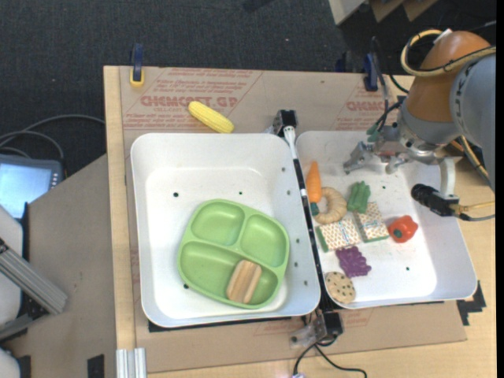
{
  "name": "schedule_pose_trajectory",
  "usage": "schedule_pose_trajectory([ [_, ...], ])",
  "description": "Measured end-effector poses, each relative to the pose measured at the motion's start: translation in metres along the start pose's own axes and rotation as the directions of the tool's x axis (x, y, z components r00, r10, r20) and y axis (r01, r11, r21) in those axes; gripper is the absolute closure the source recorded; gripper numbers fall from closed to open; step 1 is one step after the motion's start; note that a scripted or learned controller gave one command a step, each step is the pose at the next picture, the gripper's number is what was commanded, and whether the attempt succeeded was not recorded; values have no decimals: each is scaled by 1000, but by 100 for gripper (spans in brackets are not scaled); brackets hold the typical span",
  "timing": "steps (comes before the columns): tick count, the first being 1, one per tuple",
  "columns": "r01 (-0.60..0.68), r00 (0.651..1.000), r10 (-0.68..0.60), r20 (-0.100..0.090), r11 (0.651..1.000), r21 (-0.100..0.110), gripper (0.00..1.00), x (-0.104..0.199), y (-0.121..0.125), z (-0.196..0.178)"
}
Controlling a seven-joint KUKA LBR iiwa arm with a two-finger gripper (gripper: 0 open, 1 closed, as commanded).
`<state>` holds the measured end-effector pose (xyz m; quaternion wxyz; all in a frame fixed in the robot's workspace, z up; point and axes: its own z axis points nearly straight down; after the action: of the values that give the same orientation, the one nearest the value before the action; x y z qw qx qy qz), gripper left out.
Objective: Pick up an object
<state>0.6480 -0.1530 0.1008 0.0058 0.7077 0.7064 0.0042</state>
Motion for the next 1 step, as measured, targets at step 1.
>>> schedule_pose_trajectory([
  [1, 1, 1000, -1, -4, 1000, 20, 0, 22, -33, 17],
])
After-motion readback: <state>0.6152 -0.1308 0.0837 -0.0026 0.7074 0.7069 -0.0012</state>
